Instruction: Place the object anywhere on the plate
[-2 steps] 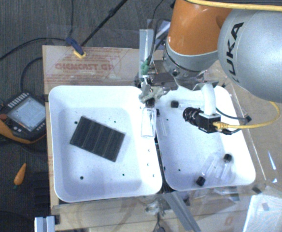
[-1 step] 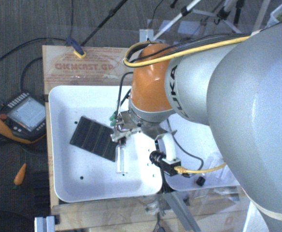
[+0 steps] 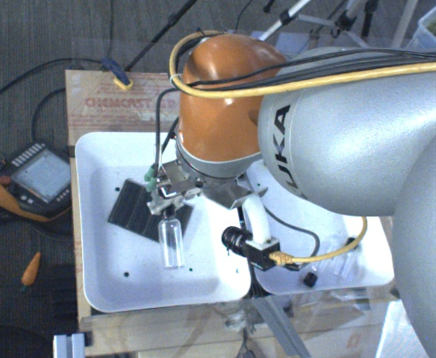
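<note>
orange-cased handset [image 3: 35,181], perhaps a pendant, floor

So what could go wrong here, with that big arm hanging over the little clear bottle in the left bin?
1. The clear bottle lies on its side; being round, it could roll away if the end effector nudges it.
2. The dark flat plate lies right beside the bottle, so the end effector might bump or shift it.
3. The arm covers much of the bins, so the camera may miss a failed grab.

The light is soft and even, with a cool tint. The left white bin [image 3: 98,200] is bright, with only faint shadows. The grey arm [image 3: 352,148] has a broad glare and looks slightly blurred. The far floor [image 3: 39,28] is dim.
</note>
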